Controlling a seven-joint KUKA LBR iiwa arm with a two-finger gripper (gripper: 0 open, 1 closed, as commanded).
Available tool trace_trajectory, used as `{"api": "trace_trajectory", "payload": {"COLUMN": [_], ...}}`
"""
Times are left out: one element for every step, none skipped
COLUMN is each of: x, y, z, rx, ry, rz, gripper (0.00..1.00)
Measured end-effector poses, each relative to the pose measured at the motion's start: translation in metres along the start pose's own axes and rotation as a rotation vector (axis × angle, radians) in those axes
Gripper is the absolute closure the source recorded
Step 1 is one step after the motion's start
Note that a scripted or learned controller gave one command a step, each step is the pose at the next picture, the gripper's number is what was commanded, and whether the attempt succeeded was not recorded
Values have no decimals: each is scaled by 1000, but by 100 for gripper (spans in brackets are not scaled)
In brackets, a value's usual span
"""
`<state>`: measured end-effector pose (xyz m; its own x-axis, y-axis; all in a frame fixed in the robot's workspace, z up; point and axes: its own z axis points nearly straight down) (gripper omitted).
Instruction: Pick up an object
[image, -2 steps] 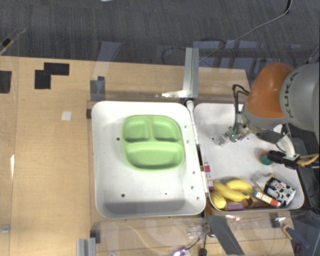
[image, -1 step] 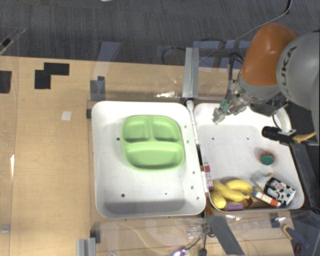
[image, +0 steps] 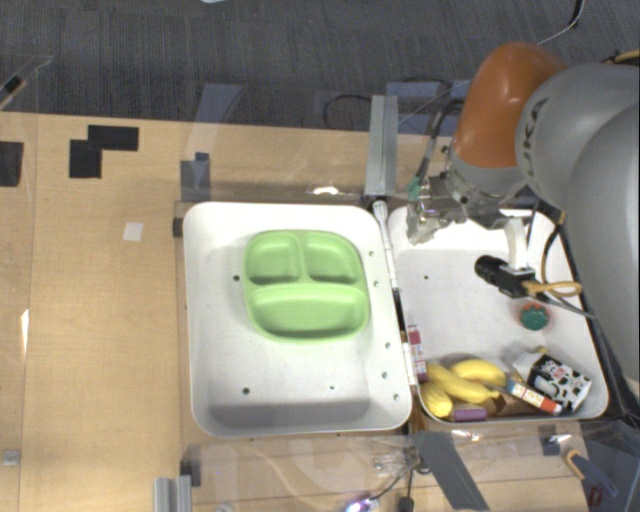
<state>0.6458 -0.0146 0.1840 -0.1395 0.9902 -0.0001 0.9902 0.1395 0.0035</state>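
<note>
My gripper (image: 428, 218) hangs over the far left corner of the right bin (image: 450, 300), above bare white floor. No object shows at its tip. The loose objects lie along the bin's near edge, well away from the gripper: two yellow bananas (image: 472, 373) (image: 438, 400), a purple piece (image: 470, 412), a red and white marker (image: 532, 396) and a black-and-white patterned box (image: 558, 381). A small teal round object (image: 535, 318) sits near the right wall.
The left bin (image: 215, 380) holds a green divided plate (image: 303, 283) in its middle. A raised rim (image: 392, 300) separates the two bins. The grey arm with its orange band (image: 505, 90) covers the upper right of the view.
</note>
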Motion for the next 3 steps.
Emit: {"api": "trace_trajectory", "payload": {"x": [10, -13, -12], "y": [-2, -62, -62], "z": [-4, 1, 1], "rx": [1, 3, 2], "ry": [0, -1, 0], "rz": [157, 246, 247], "gripper": [100, 100, 0]}}
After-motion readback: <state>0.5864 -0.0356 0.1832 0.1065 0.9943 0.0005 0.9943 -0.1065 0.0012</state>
